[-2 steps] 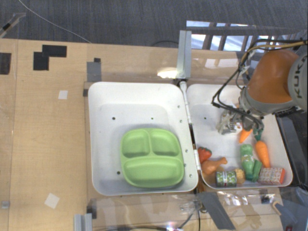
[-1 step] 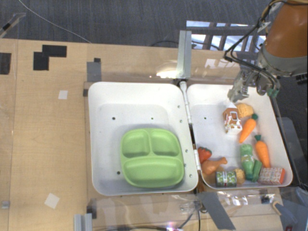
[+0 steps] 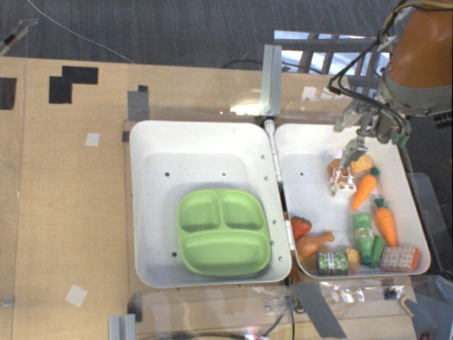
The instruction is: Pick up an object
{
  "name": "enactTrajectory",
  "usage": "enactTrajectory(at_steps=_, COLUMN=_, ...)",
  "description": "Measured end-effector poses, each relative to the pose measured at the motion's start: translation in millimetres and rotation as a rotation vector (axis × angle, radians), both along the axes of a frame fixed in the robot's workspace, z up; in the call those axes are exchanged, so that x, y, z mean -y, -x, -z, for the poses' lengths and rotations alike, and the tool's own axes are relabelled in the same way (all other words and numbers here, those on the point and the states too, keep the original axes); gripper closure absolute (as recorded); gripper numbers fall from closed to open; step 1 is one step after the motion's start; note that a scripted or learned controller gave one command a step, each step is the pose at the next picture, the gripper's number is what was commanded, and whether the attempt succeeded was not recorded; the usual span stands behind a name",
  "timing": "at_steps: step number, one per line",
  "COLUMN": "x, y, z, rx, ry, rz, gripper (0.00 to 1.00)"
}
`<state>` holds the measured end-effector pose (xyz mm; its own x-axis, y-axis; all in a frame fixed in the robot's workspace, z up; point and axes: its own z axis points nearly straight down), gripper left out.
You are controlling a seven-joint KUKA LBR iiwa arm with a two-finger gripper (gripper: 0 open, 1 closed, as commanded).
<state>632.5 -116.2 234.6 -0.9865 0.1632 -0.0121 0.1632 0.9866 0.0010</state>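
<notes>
Several toys crowd the right bin (image 3: 304,163); we hover the gripper (image 3: 356,149) over the small carton (image 3: 342,179) near its far edge. Its grip seems empty, opening unclear, so we descend straight, clear of the carrot (image 3: 364,190).

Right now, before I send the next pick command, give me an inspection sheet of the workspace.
Surface: wooden bench bearing left bin and right bin.
Job's things: in the right bin, two carrots, a small carton, a drumstick, a green can, a pink box.
Clutter: green divided plate in the left bin.
Grippers: gripper low over the carton; grasp not discernible.
Cables: black cables along the arm; thin wire on the floor.
Surroundings: grey carpet.
</notes>
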Motion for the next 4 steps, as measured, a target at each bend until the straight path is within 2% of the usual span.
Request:
enactTrajectory(at_steps=1, x=-3.2, y=10.1, z=134.7, rx=0.003, ry=0.001, rz=-0.015, gripper=0.00)
enactTrajectory(at_steps=2, x=14.4, y=70.7, z=144.5, rx=0.003, ry=0.000, rz=0.023, gripper=0.00)
enactTrajectory(at_steps=3, x=70.2, y=129.6, z=141.4, rx=0.023, ry=0.010, rz=-0.061, gripper=0.00)
enactTrajectory(at_steps=4, x=52.1, y=33.4, z=145.2, rx=0.002, ry=-0.001, rz=-0.007, gripper=0.00)
